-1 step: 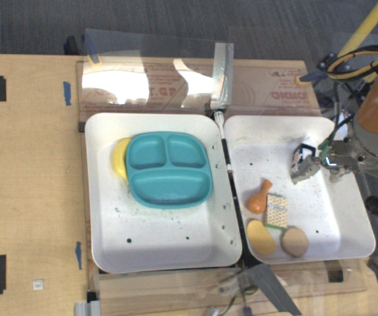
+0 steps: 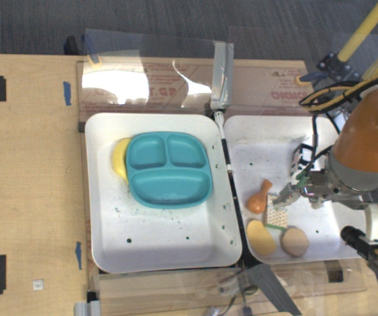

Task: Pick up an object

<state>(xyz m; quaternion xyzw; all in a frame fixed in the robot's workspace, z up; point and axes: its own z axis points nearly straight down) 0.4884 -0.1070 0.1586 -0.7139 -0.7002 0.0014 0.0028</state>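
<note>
Claw low in the right bin, near small toy foods

The claw (image 2: 288, 196) hangs just right of the orange drumstick-shaped toy (image 2: 260, 200); I cannot tell if it is open or closed. This toy looks light, stiff and smooth, so probably slippery; taking it across the thick rounded end seems safest. Just below the drumstick lie a yellow piece (image 2: 261, 237) and a beige egg (image 2: 295, 241).

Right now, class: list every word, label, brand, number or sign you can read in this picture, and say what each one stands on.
Red print on the cardboard sheet behind the right bin: upside down and too blurred to read.
Fainter red print on the same cardboard, seen through the clear plastic panel behind the left bin: lost in glare, unreadable.
Teal divided tray: no text visible.
</note>
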